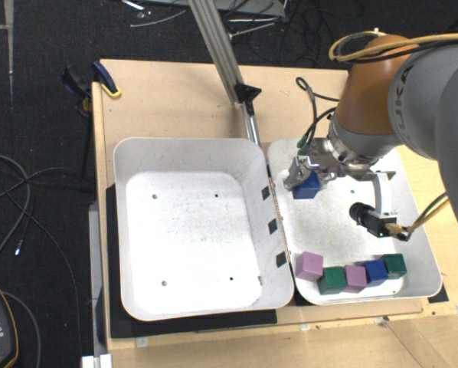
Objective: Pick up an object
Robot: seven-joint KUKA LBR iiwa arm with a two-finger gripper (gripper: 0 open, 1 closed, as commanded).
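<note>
Fingers of the gripper point(305, 176) were closed around a blue block point(306, 185), which sat between them above the floor of the right bin point(332, 225), near that bin's upper left corner. The block looked lifted rather than resting — whether it touched the bin floor could not be told from this slant. The grey arm point(428, 90) came in from the right, its orange band point(371, 79) sitting just above the wrist, with yellow and black cables looping around it.

Along the right bin's lower edge lay a loose row of blocks: a pink block point(309, 265) at the left, a green block point(333, 280) just beside it, a second pink block point(356, 276), a second blue block point(376, 270), and a second green block point(395, 264) at the right end — each close to or touching its neighbour. The left bin point(187, 225) stood alongside, its rim meeting the right bin's. A silver pole point(221, 41) slanted across the wooden bench point(168, 90) toward the bins' shared edge.
</note>
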